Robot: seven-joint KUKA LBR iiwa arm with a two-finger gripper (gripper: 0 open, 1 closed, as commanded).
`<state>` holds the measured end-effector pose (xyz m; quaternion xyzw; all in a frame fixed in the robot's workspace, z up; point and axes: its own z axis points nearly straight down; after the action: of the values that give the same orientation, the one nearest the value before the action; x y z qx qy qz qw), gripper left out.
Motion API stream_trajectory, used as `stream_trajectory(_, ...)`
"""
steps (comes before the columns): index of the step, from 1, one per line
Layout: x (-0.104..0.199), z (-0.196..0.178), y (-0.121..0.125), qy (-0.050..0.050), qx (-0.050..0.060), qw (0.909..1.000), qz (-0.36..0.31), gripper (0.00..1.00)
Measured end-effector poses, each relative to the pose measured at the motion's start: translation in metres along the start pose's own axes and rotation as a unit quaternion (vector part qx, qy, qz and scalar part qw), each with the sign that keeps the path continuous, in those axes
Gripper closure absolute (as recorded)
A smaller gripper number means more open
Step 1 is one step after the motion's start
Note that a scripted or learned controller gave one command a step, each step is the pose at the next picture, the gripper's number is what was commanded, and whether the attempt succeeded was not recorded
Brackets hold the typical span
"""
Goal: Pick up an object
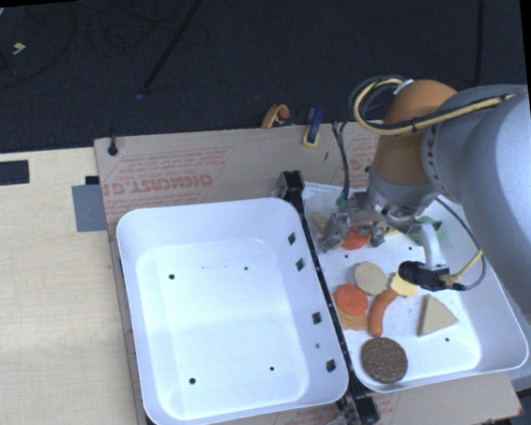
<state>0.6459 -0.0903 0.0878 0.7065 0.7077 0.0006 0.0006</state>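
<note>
While the gripper (354,234) hangs low over the far left corner of the right bin (486,336), a red piece (354,242) is seen just beneath it, close to the wall shared with the left bin (218,301). The red piece is a small, flattish oval, and its long axis is laid roughly across the view, left to right; which end leads cannot be told. It is coloured red-orange and partly shadowed by the gripper. The fingers (331,239) are spread, one set to each side of the red piece; whether they touch it cannot be told.

The arm (488,174) is brought in from the right, its orange band (415,106) raised above the wrist and the wrist tipped down and leftward into the bin. Yellow and black cables (372,101) are looped beside the band.

Nearer in the same bin, a beige oval (370,276), a red disc (351,299) and an orange sausage (381,311) are gathered close together, the sausage slanted from lower left to upper right. A brown disc (386,359) is placed at the near edge, and a tan wedge (435,316) to its right. Both bins are carried on cardboard on the desk (40,306).
</note>
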Motion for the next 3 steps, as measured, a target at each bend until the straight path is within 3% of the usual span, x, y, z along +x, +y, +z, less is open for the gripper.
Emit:
stream_trajectory(1, -0.001, -0.01, -0.003, 0.001, 0.004, 1.0, 0.001, 1.0)
stream_trajectory(2, 0.0, 0.0, -0.097, 0.001, 0.003, 1.0, 0.002, 1.0)
stream_trajectory(3, 0.006, -0.001, 0.002, -0.001, -0.002, 1.0, -0.001, 1.0)
